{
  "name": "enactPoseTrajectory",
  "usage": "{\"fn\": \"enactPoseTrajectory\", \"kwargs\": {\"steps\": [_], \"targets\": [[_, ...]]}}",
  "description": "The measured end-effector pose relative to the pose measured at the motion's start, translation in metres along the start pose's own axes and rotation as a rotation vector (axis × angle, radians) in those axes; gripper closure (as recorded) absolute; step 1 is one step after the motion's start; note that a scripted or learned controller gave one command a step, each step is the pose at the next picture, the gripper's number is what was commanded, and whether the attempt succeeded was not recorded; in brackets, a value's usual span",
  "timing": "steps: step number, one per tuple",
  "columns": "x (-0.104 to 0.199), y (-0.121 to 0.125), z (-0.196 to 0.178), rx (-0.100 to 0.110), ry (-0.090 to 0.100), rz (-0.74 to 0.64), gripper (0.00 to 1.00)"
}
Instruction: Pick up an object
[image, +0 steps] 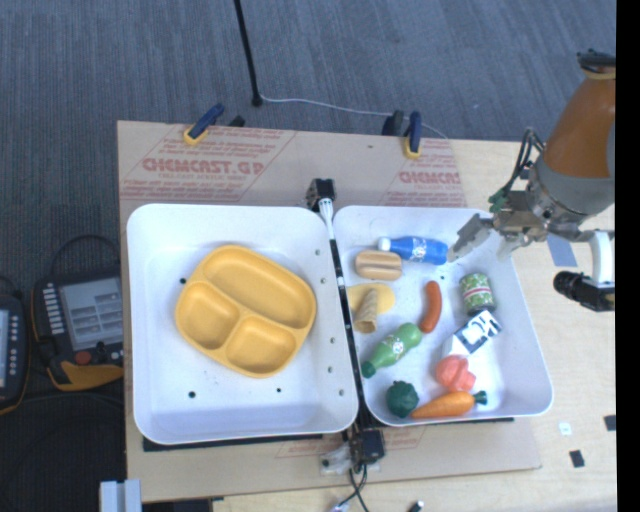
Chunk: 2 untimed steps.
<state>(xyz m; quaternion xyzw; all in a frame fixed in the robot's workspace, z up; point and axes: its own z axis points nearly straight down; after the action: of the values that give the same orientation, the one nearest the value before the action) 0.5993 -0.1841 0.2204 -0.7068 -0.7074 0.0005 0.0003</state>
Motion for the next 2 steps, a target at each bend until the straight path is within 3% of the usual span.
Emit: {"fn": "enactPoseTrajectory", "kwargs": {"steps": [1, 2], "targets": [[0.026, -0.028, 0.124, -0.001, 0.000, 0.001, 0.00], [0.025, -0.028, 0.113, -0.003, -0.003, 0.002, 1.00]]}}
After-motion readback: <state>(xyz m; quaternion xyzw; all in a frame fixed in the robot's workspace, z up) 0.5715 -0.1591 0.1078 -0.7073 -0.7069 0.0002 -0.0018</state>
